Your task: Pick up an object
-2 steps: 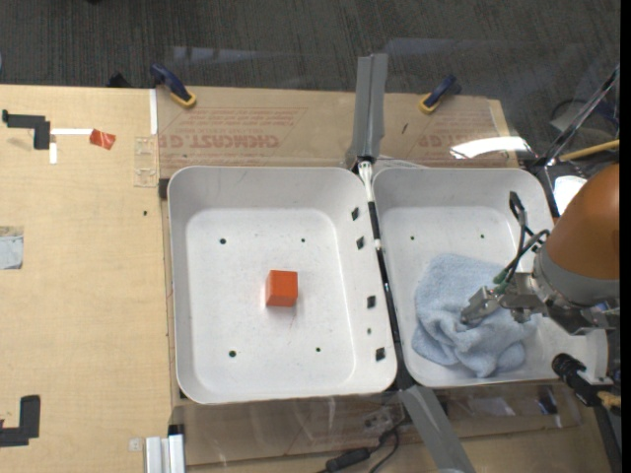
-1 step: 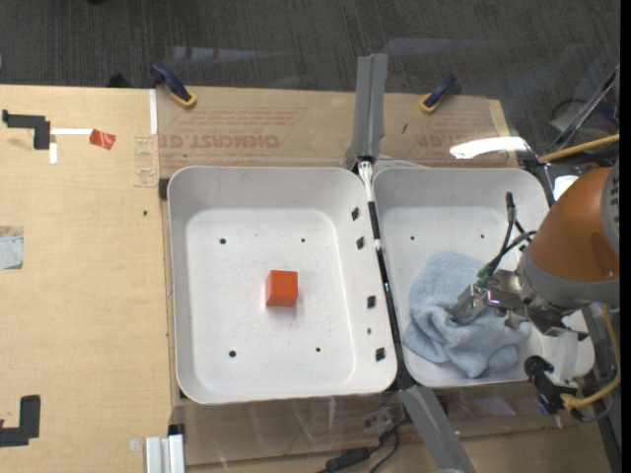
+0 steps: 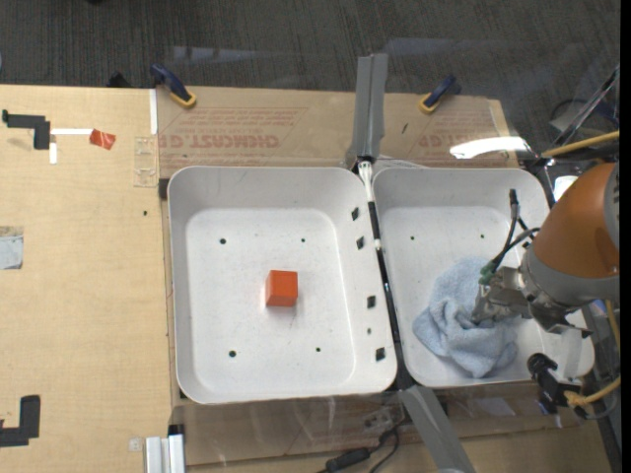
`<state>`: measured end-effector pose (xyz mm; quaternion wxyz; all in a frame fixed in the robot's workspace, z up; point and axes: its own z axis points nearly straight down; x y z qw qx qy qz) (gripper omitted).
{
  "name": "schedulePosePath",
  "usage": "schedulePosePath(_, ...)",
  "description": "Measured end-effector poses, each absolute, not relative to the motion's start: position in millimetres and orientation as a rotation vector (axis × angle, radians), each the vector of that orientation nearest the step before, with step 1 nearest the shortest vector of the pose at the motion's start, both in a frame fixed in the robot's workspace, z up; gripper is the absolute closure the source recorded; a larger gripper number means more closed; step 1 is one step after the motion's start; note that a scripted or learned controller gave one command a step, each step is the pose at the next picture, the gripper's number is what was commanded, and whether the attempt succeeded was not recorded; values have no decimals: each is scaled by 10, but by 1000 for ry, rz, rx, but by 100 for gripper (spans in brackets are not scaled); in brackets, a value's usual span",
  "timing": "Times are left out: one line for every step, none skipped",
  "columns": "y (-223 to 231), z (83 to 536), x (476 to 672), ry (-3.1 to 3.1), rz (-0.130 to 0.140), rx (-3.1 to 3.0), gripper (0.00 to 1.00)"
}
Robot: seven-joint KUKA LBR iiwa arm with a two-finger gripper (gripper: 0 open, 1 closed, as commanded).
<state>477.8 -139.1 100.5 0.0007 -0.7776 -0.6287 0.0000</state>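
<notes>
An orange-red cube (image 3: 282, 289) lies near the middle of the left bin (image 3: 197, 264). A crumpled pale blue cloth (image 3: 455, 325) lies in the lower right part of the right bin (image 3: 434, 215). My gripper (image 3: 486, 310) is down at the cloth's right side, pressed into its folds. The arm with its orange band (image 3: 587, 230) comes in from the right above it.
A grey divider bar (image 3: 370, 106) runs between the bins at the back. Cardboard (image 3: 266, 131) with two blue-and-yellow clamps (image 3: 174, 84) lies behind the bins. A wooden bench top (image 3: 69, 264) extends to the left. Cables (image 3: 552, 387) hang beside the wrist.
</notes>
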Motion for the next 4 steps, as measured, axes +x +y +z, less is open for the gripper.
schedulePosePath(-591,1903,5188,-1561,7,-2725,100)
schedulePosePath(-165,2041,5569,-1496,10,-2762,100)
schedulePosePath(-600,2010,4910,-719,12,-3057,100)
schedulePosePath(-205,2670,4777,-321,7,-3127,100)
